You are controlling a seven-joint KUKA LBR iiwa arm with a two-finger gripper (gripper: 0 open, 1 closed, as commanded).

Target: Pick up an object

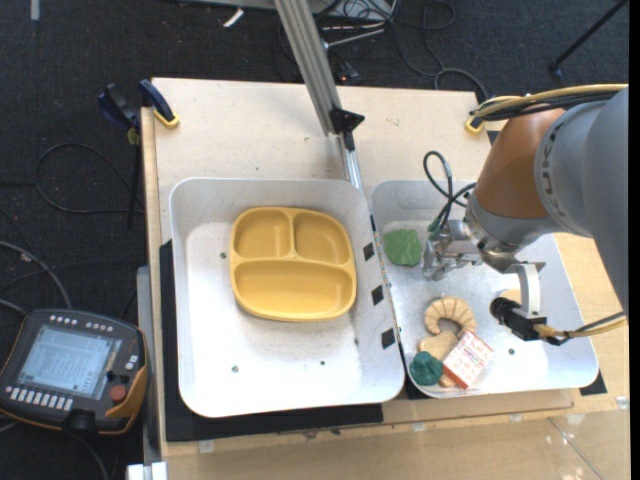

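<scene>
- Two white bins sit side by side on the bench: the left bin (200,298) and the right bin (570,363).
- A yellow divided plate (293,264) lies flat in the middle of the left bin, with three compartments, the widest one nearest the camera.
- The grey arm (560,168) reaches in from the right, and its gripper (440,258) hangs over the upper part of the right bin.
- Whether the gripper is open or closed cannot be told from this angle, and nothing is seen held in it.
- A flat green piece (404,245) lies just left of the gripper, near the bin's left wall.
- A tan curved toy (449,318) lies below the gripper, apart from it.
- A red-and-white packet (467,358) lies against the toy's lower end.
- A small dark green object (427,368) sits just left of the packet, at the bin's front rim.
</scene>
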